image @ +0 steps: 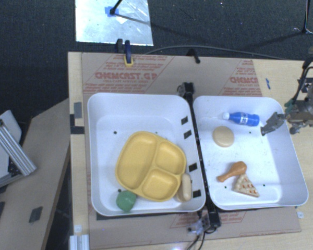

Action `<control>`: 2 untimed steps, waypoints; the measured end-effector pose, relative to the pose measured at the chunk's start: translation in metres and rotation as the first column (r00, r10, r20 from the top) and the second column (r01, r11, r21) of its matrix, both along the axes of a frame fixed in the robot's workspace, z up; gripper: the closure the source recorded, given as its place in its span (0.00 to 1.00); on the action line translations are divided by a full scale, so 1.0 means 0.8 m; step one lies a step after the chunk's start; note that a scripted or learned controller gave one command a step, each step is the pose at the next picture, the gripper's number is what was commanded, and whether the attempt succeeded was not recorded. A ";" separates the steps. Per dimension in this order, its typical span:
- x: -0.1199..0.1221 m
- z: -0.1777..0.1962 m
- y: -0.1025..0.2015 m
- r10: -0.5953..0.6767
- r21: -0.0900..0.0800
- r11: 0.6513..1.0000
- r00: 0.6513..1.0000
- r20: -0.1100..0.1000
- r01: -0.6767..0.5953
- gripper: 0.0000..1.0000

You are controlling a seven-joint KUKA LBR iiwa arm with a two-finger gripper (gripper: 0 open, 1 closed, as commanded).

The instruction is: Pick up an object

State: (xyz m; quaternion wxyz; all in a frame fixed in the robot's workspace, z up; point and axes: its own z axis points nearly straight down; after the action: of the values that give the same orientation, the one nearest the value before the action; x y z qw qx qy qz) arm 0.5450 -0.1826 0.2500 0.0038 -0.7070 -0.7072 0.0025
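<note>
The arm enters at the right edge, most of it cut off by the frame; the gripper (275,123) hangs over the right rim of the right bin (289,155), too small and dark to tell its state, with nothing visibly held. Just left of it a blue bottle (242,119) lies on its side in the upper part of the right bin, long axis nearly horizontal, white cap pointing left. Below the bottle sits a round tan bun (223,136); near the front lie a drumstick (232,171), thin end pointing lower left, and, just below it, a pizza slice (245,186). The left bin (109,113) holds a yellow divided tray (151,165), a green ball (126,200) at its lower-left corner, and a pale oblong item (185,187) against its right edge.
</note>
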 end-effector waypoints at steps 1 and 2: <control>0.003 0.007 0.001 0.003 -0.002 1.000 1.000 0.010 -0.003 0.00; -0.003 -0.047 0.006 0.002 -0.001 1.000 1.000 0.008 -0.002 0.00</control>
State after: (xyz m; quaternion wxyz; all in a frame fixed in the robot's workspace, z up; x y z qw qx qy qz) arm 0.5427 -0.1776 0.2120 0.0007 -0.7064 -0.7079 0.0003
